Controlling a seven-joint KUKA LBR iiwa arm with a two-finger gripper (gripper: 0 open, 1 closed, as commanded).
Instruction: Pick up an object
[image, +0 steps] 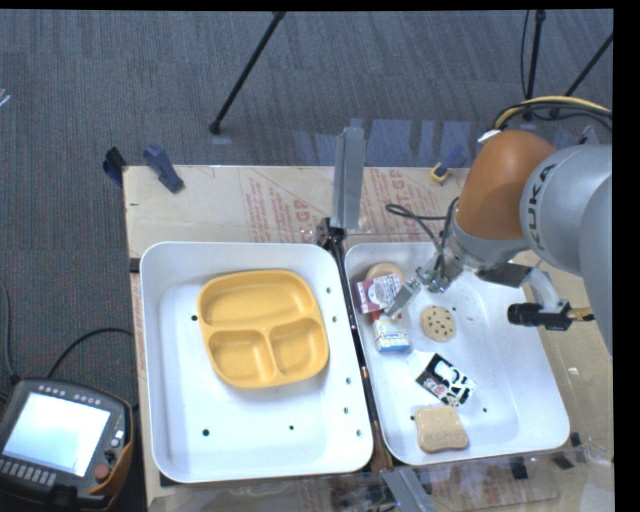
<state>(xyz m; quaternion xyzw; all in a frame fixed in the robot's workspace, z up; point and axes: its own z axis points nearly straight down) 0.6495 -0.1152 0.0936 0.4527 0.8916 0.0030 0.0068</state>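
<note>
Though the arm has its gripper (408, 296) low in the right bin (520, 400), nothing looks lifted yet — the whole pick is left to do, I'd judge. Its tips sit at the small packet (381, 293) by the bin's left wall, with the blue-and-white carton (392, 338) just below and the round cookie (438, 323) beside — whether the tips are spread or closed, I cannot tell.

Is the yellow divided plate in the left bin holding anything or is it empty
Empty. All three compartments of the yellow plate show bare yellow surface; it lies flat, face up, in the left bin.
</note>
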